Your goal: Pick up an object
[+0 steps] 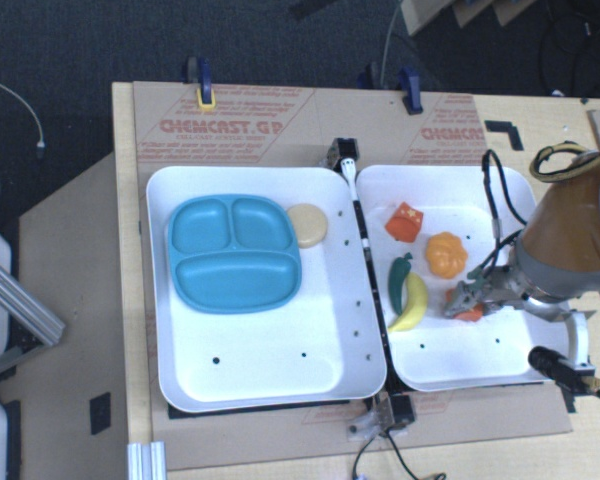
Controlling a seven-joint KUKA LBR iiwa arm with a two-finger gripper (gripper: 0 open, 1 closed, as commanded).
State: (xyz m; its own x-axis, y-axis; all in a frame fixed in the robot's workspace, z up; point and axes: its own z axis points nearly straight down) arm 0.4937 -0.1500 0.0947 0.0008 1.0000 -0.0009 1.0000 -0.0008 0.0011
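Note:
The right bin holds several toy foods: a red piece at the back, an orange fruit, a green pepper and a yellow banana near the left wall. My gripper comes in from the right and is low in this bin, just right of the banana and below the orange fruit. A small red-orange item lies right under the gripper's tip and is partly covered by it.
The left bin holds a blue divided plate and a cream round disc beside it. A black cable loops over the right bin's back. Clamps sit on the bench's far edge.

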